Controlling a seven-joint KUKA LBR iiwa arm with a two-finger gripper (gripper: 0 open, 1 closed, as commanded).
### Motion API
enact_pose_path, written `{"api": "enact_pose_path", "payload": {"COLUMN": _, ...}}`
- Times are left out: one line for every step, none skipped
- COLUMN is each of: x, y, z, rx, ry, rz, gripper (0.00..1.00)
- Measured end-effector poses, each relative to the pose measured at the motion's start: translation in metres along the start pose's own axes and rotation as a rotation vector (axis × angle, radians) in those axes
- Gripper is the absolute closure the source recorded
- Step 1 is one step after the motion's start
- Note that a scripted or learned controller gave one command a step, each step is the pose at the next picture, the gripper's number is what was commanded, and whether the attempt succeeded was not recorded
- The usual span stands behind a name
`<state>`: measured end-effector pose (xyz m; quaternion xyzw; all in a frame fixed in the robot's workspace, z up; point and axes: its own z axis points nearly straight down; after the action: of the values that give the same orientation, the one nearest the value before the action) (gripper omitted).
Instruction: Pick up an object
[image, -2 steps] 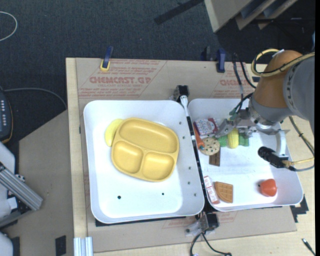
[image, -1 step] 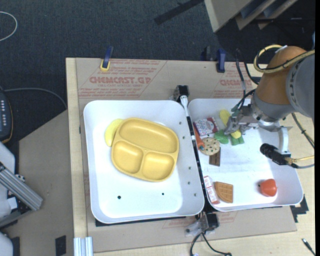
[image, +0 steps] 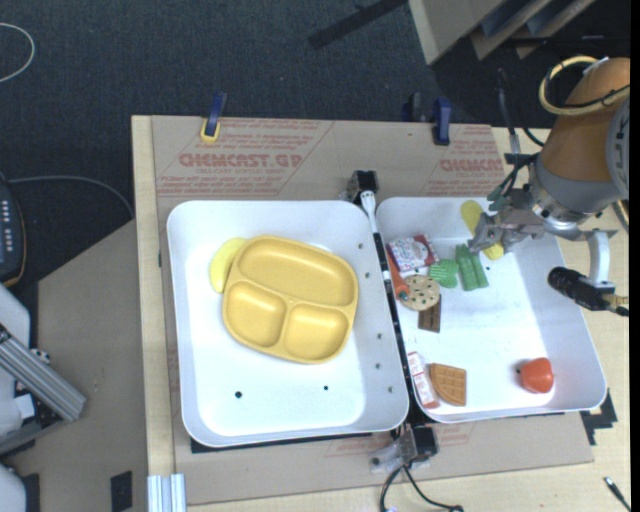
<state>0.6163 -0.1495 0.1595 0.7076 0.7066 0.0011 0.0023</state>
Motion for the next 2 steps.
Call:
{"api": "enact_pose_path", "payload": {"x": -0.004, "y": -0.001, "z": -0.042, "rx": 0.002, "ry": 0.001, "rz": 0.000, "gripper": 1.00}}
{"api": "enact_pose_path", "payload": {"x": -0.005, "y": -0.001, "z": -0.067, "rx": 0.001, "ry": 0.001, "rz": -0.002, "gripper": 1.00}}
